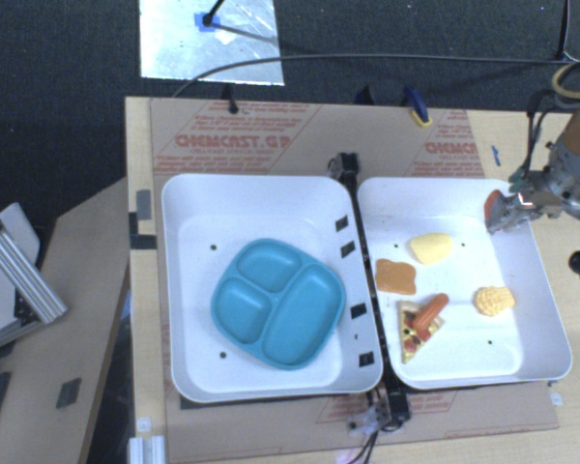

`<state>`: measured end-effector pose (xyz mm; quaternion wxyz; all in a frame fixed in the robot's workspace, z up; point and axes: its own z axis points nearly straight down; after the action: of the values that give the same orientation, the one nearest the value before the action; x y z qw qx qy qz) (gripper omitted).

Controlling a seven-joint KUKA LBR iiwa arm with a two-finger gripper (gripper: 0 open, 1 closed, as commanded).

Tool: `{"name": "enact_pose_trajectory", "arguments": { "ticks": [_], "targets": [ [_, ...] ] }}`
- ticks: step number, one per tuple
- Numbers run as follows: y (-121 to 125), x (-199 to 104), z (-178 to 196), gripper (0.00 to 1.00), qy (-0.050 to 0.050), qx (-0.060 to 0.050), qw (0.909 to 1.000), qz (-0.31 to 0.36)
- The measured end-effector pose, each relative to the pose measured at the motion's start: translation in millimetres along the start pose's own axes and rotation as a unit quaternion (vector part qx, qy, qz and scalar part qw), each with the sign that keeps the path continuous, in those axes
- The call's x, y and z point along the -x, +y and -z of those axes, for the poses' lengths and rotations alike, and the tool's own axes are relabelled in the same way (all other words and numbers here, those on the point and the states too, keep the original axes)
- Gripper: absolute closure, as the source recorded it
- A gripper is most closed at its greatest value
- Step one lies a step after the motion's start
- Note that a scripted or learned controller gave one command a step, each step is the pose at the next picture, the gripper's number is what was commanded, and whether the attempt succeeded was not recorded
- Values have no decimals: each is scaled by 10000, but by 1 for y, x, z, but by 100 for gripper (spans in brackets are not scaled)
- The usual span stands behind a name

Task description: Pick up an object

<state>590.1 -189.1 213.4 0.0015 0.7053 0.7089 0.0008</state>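
The arm (572, 167) enters from the right, and its gripper (507, 211) sits over the far right corner of the right bin (541, 351), at the rim. Whether the claw is open or closed cannot be told from this view; the fingertips are small and blurred, and an orange-red patch at the tip may be part of the tool or a small item, so no hold can be confirmed. The right bin contains the candidate objects: a pale yellow wedge (431, 248) at the far centre, a brown toast piece (396, 277) just left of and nearer than the wedge, a pizza slice (407, 334) with a red sausage (430, 311) lying across its far end and touching it, and a yellow corn piece (494, 302) near the right wall. The left bin (193, 211) holds a blue divided plate (278, 302), which rests flat near the centre. Judged from this layout, the task is at the approach stage: the gripper is at the bin edge, well apart from every object except possibly the wedge, which is the closest. No object appears lifted. The next move calls for travel left and toward the near side to stand above a chosen target, then a descent. The corn piece and the wedge stand apart from their neighbours and offer clear finger access. The sausage and pizza slice touch, so a grasp there risks disturbing both.
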Motion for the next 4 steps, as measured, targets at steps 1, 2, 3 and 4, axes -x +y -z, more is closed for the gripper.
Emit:
{"name": "enact_pose_trajectory", "arguments": {
  "ticks": [1, 2, 3, 4],
  "targets": [
    [-13, -48, 11, 100, 11, -7, 10000, 21],
    [-24, -107, 19, 100, 11, -9, 10000, 23],
    [-31, -171, 20, 100, 18, -13, 10000, 32],
    [-33, -218, 23, 100, 11, -8, 10000, 23]
  ]
}}
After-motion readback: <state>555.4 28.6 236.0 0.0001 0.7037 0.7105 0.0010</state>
